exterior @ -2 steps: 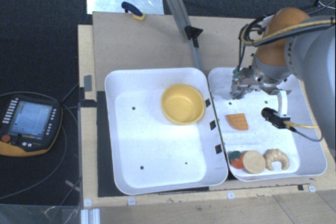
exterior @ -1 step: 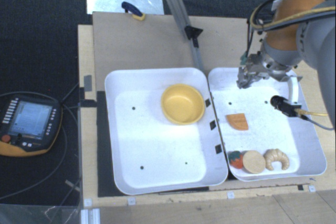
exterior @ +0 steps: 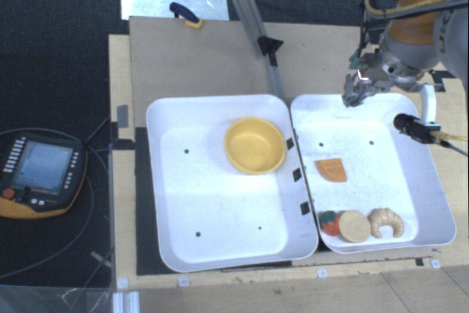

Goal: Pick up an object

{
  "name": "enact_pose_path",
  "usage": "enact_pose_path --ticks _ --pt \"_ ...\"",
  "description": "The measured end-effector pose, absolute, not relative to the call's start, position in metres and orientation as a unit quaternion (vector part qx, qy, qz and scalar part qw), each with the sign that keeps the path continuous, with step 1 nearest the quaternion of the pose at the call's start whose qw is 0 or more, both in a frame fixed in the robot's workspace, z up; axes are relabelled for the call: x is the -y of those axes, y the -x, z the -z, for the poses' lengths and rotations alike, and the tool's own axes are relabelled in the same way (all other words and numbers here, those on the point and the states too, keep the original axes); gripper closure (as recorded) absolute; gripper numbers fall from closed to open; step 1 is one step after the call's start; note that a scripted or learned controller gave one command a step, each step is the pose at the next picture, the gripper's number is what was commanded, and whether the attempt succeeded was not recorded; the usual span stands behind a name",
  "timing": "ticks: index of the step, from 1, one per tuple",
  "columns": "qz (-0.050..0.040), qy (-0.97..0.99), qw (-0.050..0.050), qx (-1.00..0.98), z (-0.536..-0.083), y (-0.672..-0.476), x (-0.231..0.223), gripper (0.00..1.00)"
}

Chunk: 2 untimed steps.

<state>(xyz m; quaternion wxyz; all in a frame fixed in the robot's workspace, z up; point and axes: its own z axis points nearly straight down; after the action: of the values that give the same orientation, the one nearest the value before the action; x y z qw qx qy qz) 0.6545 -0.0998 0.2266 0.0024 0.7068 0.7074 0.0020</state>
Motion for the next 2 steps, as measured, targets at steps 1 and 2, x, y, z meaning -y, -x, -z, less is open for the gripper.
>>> enact_pose_path --ticks 1,2 --pt "-0.0013 -0.707 0.002 -0.707 -0.264 -0.655 0.100 1.00" --pt "-0.0004 -0.706 0.000 -0.708 -0.255 -0.652 0.057 1.00"
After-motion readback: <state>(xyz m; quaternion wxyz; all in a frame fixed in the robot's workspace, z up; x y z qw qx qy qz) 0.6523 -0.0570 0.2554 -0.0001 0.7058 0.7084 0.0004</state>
